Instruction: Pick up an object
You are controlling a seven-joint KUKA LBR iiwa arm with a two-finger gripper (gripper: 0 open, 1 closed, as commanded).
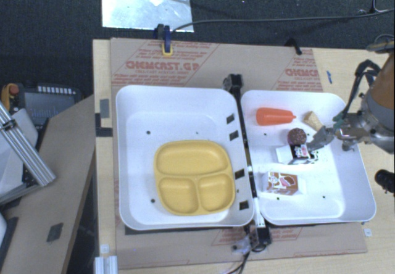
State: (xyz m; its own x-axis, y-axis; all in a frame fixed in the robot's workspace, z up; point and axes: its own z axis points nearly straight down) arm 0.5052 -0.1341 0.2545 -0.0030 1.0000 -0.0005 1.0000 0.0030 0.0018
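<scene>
The right bin (pixel 352 205) holds several small objects. An orange carrot-shaped piece (pixel 274 116) lies at its back. A dark brown ball (pixel 297 136) sits near the middle, with a tan wedge (pixel 312 120) just behind it. A white card with a dark print (pixel 298 153) lies in front of the ball, and a flat packet with a brown picture (pixel 282 182) lies nearer the front. My gripper (pixel 320 139) reaches in from the right, low over the bin, its tip just right of the ball and above the card's right end. Nothing is visibly held.
The left bin (pixel 133 143) holds a yellow divided plate (pixel 194 176). A black divider with clips (pixel 242 143) runs between the bins. The arm's body (pixel 376 121) hangs over the right bin's right rim. Cables cross the bench behind the bins.
</scene>
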